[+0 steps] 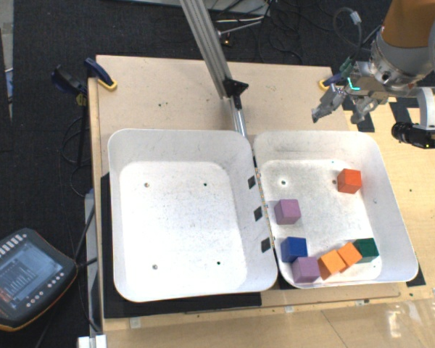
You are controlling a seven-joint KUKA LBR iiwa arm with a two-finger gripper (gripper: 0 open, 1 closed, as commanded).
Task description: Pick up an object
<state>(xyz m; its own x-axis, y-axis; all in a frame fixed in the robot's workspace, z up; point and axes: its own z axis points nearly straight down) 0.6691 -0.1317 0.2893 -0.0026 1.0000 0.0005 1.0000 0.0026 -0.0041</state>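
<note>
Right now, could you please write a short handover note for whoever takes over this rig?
Claw: open, holding nothing, raised above the bench beyond the right bin's far edge.
Things, all in the right bin: orange cube alone near the far side; purple cube mid-bin; blue cube, a second purple cube, a second orange cube and green cube clustered at the near edge.
Done: nothing picked.
Left: descend, grasp one cube, lift.

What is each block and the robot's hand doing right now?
Lone orange cube: resting alone, upper right of right white bin.
Purple cube in the middle: resting apart.
Blue cube, second purple cube, orange cube, green cube: clustered together.
Hand: open, above bench, holding nothing.
</note>
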